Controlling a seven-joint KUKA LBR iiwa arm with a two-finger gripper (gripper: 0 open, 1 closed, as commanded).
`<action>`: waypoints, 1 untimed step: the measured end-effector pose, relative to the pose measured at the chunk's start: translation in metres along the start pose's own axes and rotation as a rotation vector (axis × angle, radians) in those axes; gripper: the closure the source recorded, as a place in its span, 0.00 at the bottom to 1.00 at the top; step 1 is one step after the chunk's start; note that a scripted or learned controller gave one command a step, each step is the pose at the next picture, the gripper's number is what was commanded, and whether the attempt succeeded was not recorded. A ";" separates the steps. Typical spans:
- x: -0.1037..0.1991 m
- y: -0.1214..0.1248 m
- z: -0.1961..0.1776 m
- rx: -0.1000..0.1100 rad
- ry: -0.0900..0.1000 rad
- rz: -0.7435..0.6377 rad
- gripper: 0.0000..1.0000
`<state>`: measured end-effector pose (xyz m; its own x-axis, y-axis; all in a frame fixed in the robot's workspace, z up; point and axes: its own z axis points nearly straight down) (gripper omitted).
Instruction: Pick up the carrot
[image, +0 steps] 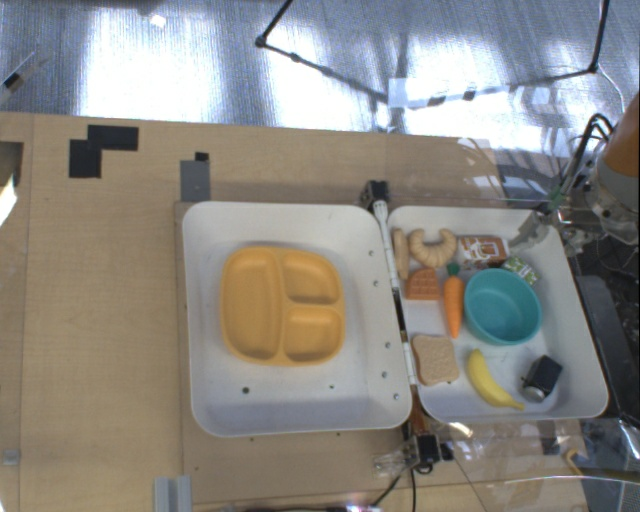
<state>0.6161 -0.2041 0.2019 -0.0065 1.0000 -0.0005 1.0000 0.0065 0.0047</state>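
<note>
Lying in the right bin (590, 395), right of the frame's middle, the carrot (453, 304) sits between the waffle (423, 285) and the blue bowl (502, 306), green top pointing up. It looks like a light, hard, smooth toy — best pinched across its fat upper part. The arm (612, 170) waits at the upper right edge, well apart; its jaws cannot be made out.

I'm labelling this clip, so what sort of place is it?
Probably a robot lab bench: two shallow white bins side by side, a yellow divided plastic plate, and toy food like the small orange carrot.
</note>
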 end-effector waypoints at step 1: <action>0.051 0.006 0.095 -0.010 -0.004 -0.227 0.00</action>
<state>0.6221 -0.1529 0.1070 -0.2308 0.9730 -0.0070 0.9729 0.2309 0.0144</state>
